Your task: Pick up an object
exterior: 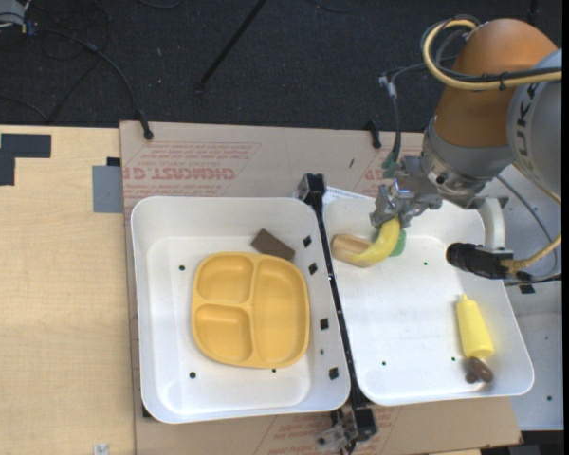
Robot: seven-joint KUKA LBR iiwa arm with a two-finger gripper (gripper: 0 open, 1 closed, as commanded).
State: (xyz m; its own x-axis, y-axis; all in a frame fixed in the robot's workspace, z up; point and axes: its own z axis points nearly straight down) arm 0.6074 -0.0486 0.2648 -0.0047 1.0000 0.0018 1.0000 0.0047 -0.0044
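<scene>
My gripper (396, 216) hangs over the far left part of the right bin (427, 387). A yellow banana (379, 245) with a green patch beside it has its upper end between the fingers, and the gripper looks shut on it. The banana's lower end rests by a tan rounded piece (345, 246) on the bin floor. A yellow bottle-like object (472, 327) with a brown end lies near the right bin's right wall.
The left bin (156, 377) holds a yellow divided plate (251, 309) and a small brown block (273, 245) behind it. A black divider (327, 282) separates the bins. A black fitting with a cable (479, 259) juts in at the right.
</scene>
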